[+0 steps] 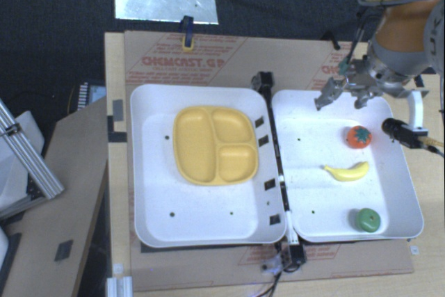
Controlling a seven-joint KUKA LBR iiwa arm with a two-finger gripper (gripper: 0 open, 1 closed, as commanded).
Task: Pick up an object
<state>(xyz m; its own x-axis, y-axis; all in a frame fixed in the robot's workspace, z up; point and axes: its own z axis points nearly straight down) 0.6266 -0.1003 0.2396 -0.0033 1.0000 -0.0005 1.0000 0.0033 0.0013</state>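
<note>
The two-finger gripper (pixel 342 99) is seen at one o'clock above the right white bin (pixel 306 219), fingers spread apart, nothing grasped; the orange tomato-like toy (pixel 358 137) lies nearby.

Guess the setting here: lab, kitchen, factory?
Most likely a robot test lab. Two white bins sit clipped together on a board, toy food such as a banana and a tomato lies in the right one, and a gripper on an arm hangs above them.

Bench (pixel 208 52) bears left bin (pixel 149 170), right bin (pixel 313 170).
</note>
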